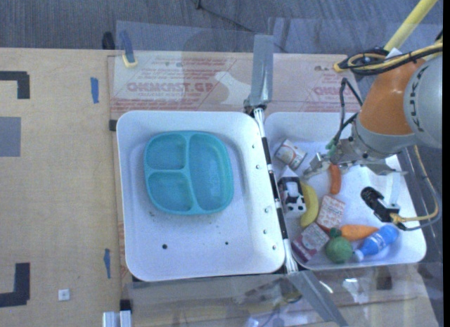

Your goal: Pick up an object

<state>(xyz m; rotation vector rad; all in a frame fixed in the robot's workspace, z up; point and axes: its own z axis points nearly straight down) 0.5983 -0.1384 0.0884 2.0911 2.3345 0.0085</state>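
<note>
1. At the far left you have the bare wooden desk (56, 178), with the two white bins set side by side on it.
2. The left bin (204, 255) carries a teal divided plate (188, 172), lying flat in its upper half and apart from the walls.
3. Past the shared divider is the right bin (309, 127), and every loose object you might pick up lies in it.
4. Along its left side, from back to front, are a small pale can (290, 155) on its side, a black-and-white toy (291, 193), and a banana (310, 206) just beside the toy.
5. A dark red packet (309, 238) lies at the front, below the banana's lower end.
6. The gripper (320, 164) hangs over the back middle of this bin, between the can and a short orange piece (335, 179). From this angle you cannot tell whether it is open or closed, nor whether it is touching the orange piece.
7. A printed packet (331, 212) lies just beside the banana, in front of the orange piece.
8. Further right, along the front wall, are a green round fruit (339, 249), an orange carrot (358, 232) touching its top, and a blue bottle (376, 242) on its side.
9. The arm (394, 107), with its orange band, reaches in over the bin's back right corner.
</note>
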